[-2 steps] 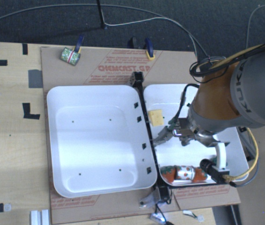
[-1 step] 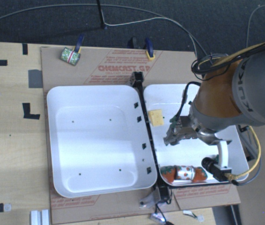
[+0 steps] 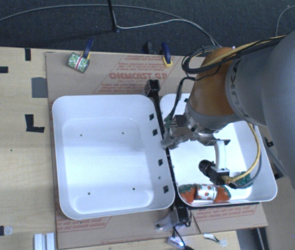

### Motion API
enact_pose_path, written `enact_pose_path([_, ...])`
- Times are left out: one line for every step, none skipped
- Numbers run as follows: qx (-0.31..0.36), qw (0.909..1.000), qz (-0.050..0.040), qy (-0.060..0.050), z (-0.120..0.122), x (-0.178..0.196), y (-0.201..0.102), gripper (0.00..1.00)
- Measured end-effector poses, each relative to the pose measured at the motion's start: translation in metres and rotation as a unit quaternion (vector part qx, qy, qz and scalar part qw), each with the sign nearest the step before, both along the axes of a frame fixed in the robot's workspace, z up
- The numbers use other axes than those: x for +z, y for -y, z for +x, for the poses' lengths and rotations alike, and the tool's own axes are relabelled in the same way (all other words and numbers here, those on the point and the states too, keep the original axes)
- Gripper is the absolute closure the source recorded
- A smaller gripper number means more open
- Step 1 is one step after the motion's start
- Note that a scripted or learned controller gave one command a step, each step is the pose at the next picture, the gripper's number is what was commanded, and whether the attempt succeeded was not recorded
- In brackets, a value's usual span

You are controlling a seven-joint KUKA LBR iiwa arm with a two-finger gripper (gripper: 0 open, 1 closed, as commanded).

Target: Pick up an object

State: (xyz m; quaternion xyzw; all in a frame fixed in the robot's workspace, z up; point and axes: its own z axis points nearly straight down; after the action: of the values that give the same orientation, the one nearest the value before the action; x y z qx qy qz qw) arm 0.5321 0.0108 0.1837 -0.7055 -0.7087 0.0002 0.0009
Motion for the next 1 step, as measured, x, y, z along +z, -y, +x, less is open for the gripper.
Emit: enact_pose_path([0.002, 1.0, 0.0004, 0.001, 0.0104, 0.0123, -0.0802, 1.0])
